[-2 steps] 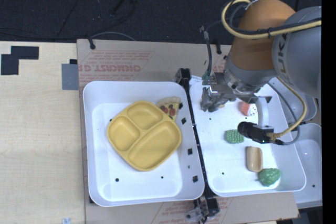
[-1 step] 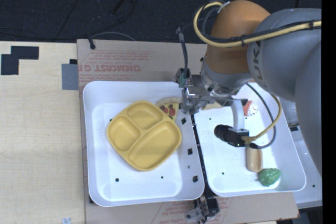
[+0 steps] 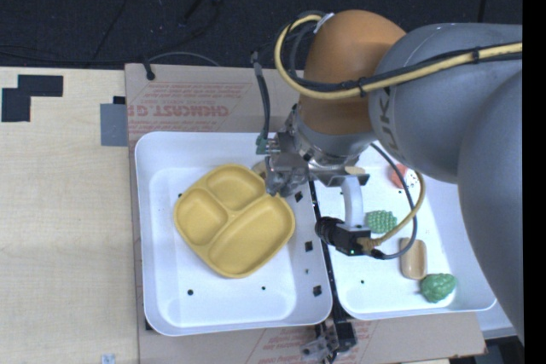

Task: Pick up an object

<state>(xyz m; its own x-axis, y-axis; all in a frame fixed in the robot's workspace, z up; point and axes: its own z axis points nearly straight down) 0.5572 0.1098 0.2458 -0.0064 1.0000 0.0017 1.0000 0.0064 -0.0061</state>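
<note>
A yellow divided plate (image 3: 235, 220) lies tilted in the left bin (image 3: 162, 268). My gripper (image 3: 278, 176) hangs low over the plate's upper right rim, close to the divider between the bins. The wrist and its orange band (image 3: 350, 72) cover the area just behind it. In the right bin (image 3: 465, 303) lie a pale green bumpy piece (image 3: 381, 222), a tan oblong piece (image 3: 413, 258), a darker green piece (image 3: 438, 286) and a small red-pink piece (image 3: 398, 176) partly hidden by the arm.
The large grey arm (image 3: 461, 115) fills the right side and overhangs the right bin. A yellow cable loops around the wrist, and a black fitting (image 3: 339, 234) hangs near the divider. The bins rest on cardboard (image 3: 196, 102) on a wooden bench.
</note>
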